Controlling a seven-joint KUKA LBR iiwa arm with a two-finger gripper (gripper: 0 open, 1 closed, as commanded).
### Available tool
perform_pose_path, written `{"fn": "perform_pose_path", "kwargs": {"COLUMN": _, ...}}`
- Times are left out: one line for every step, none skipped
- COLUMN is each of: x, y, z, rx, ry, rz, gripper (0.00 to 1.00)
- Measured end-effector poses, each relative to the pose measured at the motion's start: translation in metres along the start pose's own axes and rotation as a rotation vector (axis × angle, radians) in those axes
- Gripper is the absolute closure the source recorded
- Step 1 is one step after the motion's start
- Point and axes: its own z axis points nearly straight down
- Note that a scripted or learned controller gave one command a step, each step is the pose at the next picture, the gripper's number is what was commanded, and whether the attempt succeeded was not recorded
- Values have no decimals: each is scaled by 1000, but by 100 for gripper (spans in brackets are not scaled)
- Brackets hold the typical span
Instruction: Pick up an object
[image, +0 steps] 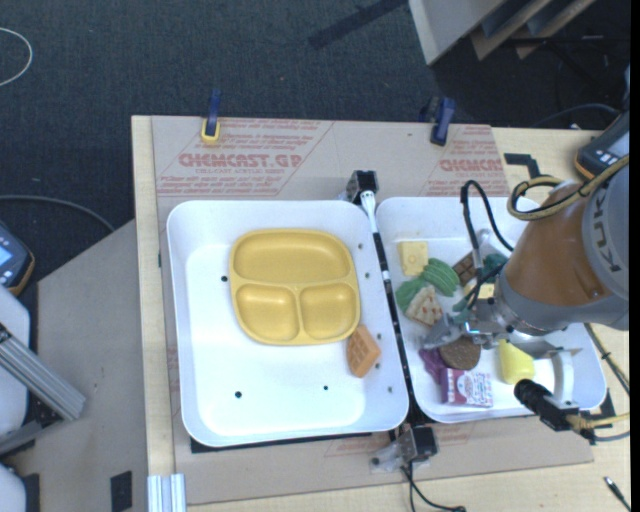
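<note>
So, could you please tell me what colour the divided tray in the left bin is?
The divided tray is yellow, shown clearly in the camera view.

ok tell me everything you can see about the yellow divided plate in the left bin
The yellow divided plate looks like matte moulded plastic, with rounded corners. It has three compartments: one wide one along the far side and two smaller ones along the near side, all without anything in them. It lies flat and right side up on the floor of the left bin, towards the bin's far half. A small orange waffle-like piece sits at its near right corner, touching or nearly touching the rim. The pincer is over the other bin, well away from it.
</note>
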Motion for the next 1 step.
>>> {"fn": "perform_pose_path", "kwargs": {"x": 0, "y": 0, "z": 5, "rx": -5, "ry": -1, "rz": 1, "gripper": 0}}
